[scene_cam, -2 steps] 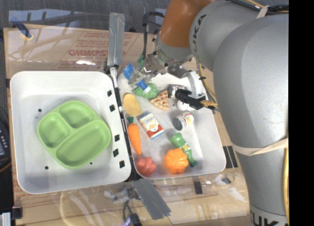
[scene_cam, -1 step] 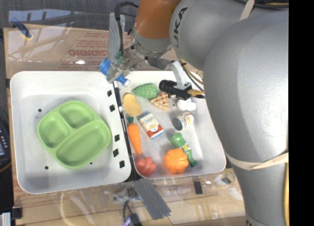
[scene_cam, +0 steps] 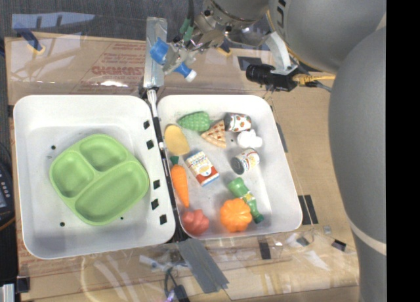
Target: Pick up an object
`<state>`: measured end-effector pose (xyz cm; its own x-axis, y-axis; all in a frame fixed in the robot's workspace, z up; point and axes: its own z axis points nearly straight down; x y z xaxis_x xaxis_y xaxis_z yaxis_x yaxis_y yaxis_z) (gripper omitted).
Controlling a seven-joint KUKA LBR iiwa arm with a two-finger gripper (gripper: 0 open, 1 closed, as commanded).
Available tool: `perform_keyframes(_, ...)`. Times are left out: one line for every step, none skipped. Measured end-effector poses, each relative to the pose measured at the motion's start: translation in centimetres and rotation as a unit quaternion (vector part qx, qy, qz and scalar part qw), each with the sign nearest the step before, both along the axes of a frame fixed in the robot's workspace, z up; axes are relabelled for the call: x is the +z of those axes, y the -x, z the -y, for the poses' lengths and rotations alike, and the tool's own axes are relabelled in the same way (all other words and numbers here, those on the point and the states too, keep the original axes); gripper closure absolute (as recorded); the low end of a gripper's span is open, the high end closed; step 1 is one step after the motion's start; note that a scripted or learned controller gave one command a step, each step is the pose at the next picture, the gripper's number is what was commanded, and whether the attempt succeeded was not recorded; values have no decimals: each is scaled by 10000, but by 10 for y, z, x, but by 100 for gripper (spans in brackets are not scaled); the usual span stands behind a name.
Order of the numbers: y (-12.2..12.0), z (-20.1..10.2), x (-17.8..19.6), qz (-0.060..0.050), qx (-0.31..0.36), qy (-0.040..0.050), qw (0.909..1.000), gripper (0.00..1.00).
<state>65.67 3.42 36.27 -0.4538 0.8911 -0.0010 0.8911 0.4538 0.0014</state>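
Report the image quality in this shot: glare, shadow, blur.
Camera view: even, soft lighting; the toys in the right bin look sharp. Glare streaks the clear sheet behind the bins. The plate casts a faint shadow in the left bin. The gripper looks slightly blurred.
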Motion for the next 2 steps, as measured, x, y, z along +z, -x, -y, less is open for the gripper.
perform_keyframes(23,-21,-175,-61,-1647,12,9863,100)
perform_keyframes(1,-65,-136,-25,-518,5,9987,100)
